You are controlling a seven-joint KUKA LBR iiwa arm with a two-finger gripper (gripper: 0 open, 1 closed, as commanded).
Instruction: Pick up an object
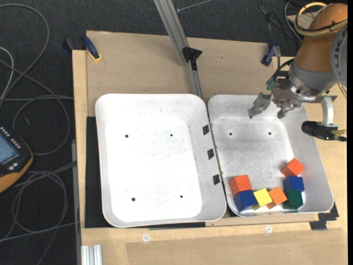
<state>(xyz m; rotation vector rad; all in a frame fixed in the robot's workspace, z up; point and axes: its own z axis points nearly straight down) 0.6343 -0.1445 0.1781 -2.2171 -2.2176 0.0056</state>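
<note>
Gripper (272,109) hangs over the right bin (242,142) at its 1 o'clock corner, fingers spread apart, nothing between them. Coloured blocks (267,193) cluster at that bin's 5 o'clock corner, well apart from the gripper

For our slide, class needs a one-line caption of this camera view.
Open pincer hovers over the right bin's far end; coloured blocks cluster at its near edge.

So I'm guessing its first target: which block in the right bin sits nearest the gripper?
The orange block standing alone by the right bin's right wall. It lies closest to the gripper; the other blocks cluster along the near edge.
</note>
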